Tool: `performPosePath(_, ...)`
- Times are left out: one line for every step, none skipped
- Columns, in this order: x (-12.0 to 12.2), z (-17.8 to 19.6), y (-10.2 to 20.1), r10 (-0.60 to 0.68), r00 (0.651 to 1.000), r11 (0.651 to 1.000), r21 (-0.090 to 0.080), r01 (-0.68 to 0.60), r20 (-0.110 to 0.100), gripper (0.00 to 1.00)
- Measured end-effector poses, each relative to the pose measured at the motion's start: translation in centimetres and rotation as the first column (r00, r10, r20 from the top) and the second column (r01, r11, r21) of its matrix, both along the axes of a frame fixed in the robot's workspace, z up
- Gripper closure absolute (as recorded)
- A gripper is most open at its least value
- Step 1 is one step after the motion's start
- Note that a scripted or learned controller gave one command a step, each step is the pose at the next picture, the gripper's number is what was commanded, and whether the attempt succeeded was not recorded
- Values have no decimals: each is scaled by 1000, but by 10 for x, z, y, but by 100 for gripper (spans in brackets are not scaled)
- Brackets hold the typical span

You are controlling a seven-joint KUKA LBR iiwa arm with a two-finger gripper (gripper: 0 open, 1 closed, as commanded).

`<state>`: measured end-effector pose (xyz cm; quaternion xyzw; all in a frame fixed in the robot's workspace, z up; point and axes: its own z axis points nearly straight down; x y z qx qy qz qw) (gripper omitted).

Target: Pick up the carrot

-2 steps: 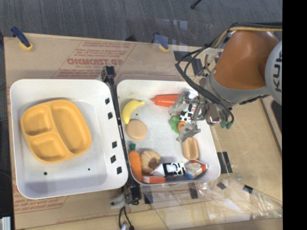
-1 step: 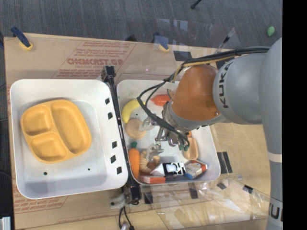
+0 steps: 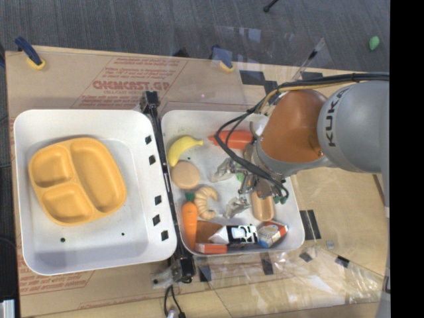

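The carrot (image 3: 189, 222) is orange with a small green top. It lies lengthwise along the left wall of the right bin (image 3: 295, 204), near the front. My gripper (image 3: 229, 189) hangs over the middle of that bin, to the right of the carrot and apart from it. It is open, with one metal finger (image 3: 224, 171) farther back and the other (image 3: 234, 208) nearer the front. Nothing sits between them. The grey and orange wrist hides the bin's right rear part.
Around the gripper lie a banana (image 3: 182, 148), a round bun (image 3: 186, 175), a croissant (image 3: 207, 201), a hot dog (image 3: 262, 207) and an orange-red long piece (image 3: 233, 138). Small boxes (image 3: 242, 234) line the front wall. The left bin (image 3: 86, 250) holds a yellow divided plate (image 3: 76, 179).
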<state>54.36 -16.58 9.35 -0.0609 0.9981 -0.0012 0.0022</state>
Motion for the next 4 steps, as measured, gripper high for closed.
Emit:
performPosePath(1, -2, 64, -300, 954, 954, 4, 300, -7, 0)
performPosePath(-10, 50, -13, -95, 995, 995, 0, 95, 1, 0)
performPosePath(16, -1, -44, 24, 1000, 1000, 1, -24, -2, 0)
performPosePath(19, 11, -42, 29, 1000, 1000, 0, -29, 5, 100)
